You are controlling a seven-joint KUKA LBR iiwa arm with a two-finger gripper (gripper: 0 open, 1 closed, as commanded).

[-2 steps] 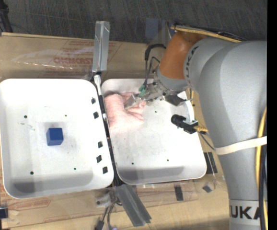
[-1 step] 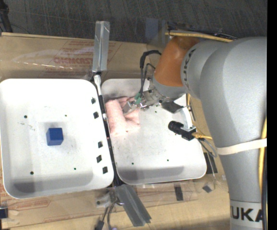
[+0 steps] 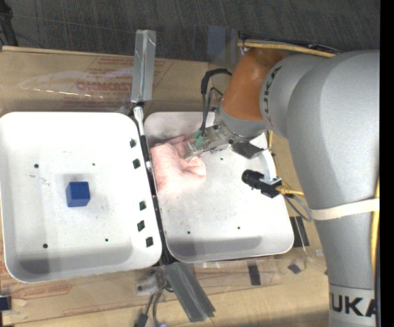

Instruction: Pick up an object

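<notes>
Arm: grey KUKA, big body fills the right side of the view; orange band above the wrist, reaching down into the right bin's upper left part.
Gripper: low over the right bin, at the top right edge of the pink cloth; tip looks to touch or nearly touch the cloth. Fingers too small & hidden under the wrist, can't tell if spread or closed, can't tell if it grips anything.
Pink cloth: crumpled, lying in the right bin's upper left area, just beside the divider btw the two bins.
Blue cube: sits flat in the left bin, roughly left of centre, well apart from the gripper & cloth.
Left bin: white, shallow; a few small dark specks on its floor.
Right bin: white, shallow, touching the left bin along the middle edge w/ black clips.
Black part: small dark fitting w/ cable on the arm side, over the right bin's right half.
Bench: brown cardboard sheet under both bins, red print visible at top left.
</notes>
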